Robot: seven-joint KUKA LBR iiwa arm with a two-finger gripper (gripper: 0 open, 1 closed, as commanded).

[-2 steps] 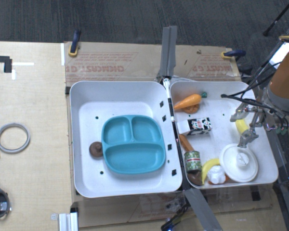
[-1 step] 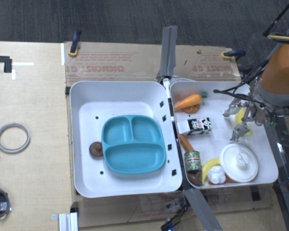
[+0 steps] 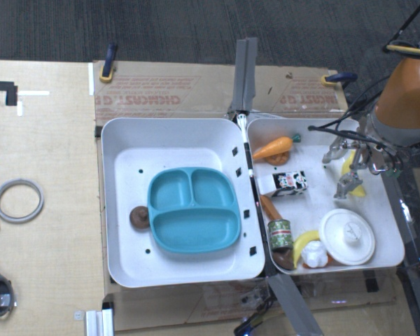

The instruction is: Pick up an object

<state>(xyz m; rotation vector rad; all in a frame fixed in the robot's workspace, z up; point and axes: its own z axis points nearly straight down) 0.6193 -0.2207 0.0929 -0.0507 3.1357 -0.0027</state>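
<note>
Pincer (image 3: 344, 177) | grip state unreadable | over right bin (image 3: 395, 257) | yellow object (image 3: 351, 168) beneath (partly hidden)

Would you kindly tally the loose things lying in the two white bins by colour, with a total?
Orange: 2, the carrot-shaped toy and the slim stick
Yellow: 2, the banana-shaped toy and the piece under the gripper
White: 2, the round lid and the small ball
Blue: 1, the divided plastic plate
Brown: 1, the round disc
Green: 1, the labelled can
Black-and-white: 1, the small carton
Total: 10
</note>
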